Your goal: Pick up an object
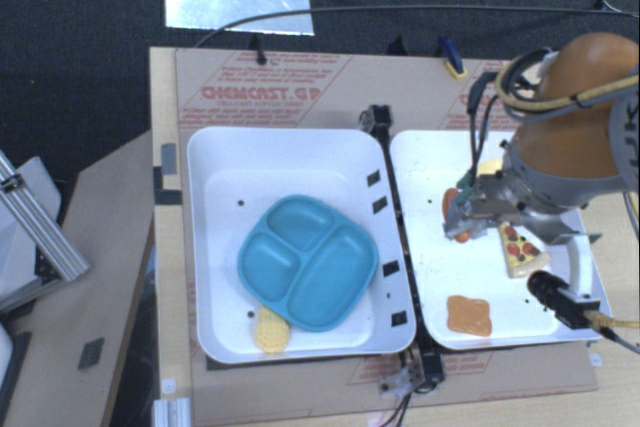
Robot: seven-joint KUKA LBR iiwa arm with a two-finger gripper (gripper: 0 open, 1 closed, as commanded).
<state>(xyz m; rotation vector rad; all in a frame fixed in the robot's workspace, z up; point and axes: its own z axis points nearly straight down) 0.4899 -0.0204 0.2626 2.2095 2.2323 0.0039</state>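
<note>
Fingers low in the right bin, state unclear

Fingers of the gripper (pixel 462 220) are down in the right bin (pixel 425 245), close against a small red-orange object (pixel 451 205); whether they clasp it I cannot tell (too dark and small). A pizza-slice toy (pixel 522 252) lies just beside, an orange piece (pixel 468 315) nearer the front. The left bin (pixel 210 215) holds a blue divided plate (pixel 307 261) and a yellow waffle-like toy (pixel 270 330).
</note>
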